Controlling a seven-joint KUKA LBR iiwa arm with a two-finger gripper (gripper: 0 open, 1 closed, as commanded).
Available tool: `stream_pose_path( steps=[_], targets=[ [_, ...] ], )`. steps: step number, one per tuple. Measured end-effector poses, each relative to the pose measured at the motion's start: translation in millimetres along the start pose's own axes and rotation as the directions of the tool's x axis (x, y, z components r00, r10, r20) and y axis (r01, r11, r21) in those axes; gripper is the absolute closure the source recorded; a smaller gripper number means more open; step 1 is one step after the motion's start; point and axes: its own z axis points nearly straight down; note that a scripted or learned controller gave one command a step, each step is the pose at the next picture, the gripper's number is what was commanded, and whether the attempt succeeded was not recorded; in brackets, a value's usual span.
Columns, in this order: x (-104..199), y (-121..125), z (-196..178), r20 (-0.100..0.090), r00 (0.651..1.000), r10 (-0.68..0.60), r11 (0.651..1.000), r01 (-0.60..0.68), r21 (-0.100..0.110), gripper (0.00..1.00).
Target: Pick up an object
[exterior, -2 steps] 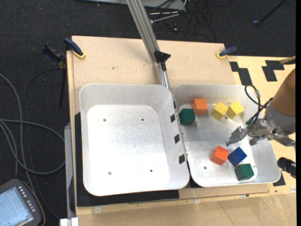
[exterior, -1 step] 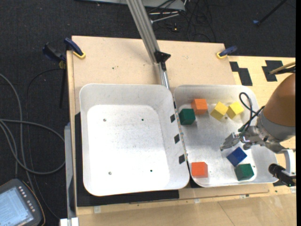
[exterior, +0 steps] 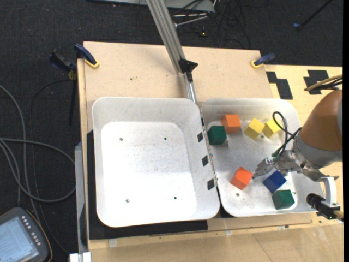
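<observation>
Two bins: left bin [exterior: 109,146] and right bin [exterior: 229,201] sit side by side on the bench [exterior: 142,70], rims touching in the middle.
Blocks: all seven lie in the right bin.
Far row: orange block [exterior: 232,123] next to a dark green block [exterior: 216,135]; two yellow blocks [exterior: 254,129] [exterior: 271,127] just beside each other to the right.
Near cluster: red-orange block [exterior: 241,177] toward bin centre, blue block [exterior: 274,181] right of it, green block [exterior: 283,199] just beside the blue one toward the front rim.
Gripper: gripper [exterior: 262,170] low in the right bin, tips between the red-orange block and the blue block, near both.
Jaws: cannot tell, fingers too small and dark against the wrist; no block visibly between them.
Arm: grey wrist with orange band [exterior: 324,127] comes in from the right and covers the bin's right rim.
Obstructions: black cable [exterior: 281,125] loops from the wrist across the right-hand yellow block; blue block is probably touching the wrist body, view unclear.
Surroundings: metal pole [exterior: 166,29] slants across the bench top to the bin seam; clamps [exterior: 87,56] [exterior: 262,60] at the back corners; black cables [exterior: 22,162] on the dark floor left; tablet [exterior: 19,239] at lower left.
</observation>
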Motion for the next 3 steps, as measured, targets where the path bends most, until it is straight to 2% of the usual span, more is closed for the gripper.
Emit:
stream_pose_path(
  steps=[1,2,3],
  targets=[
    [-0.1,1.0,-11.2,0.000,1.000,0.000,1.000,0.000,-0.003,1.00],
    [8.2,6.6,-59.1,0.001,1.000,-0.005,1.000,0.005,-0.006,1.00],
    [2.4,9.3,-103.3,0.003,1.000,-0.004,1.000,0.004,-0.007,1.00]
  ],
)
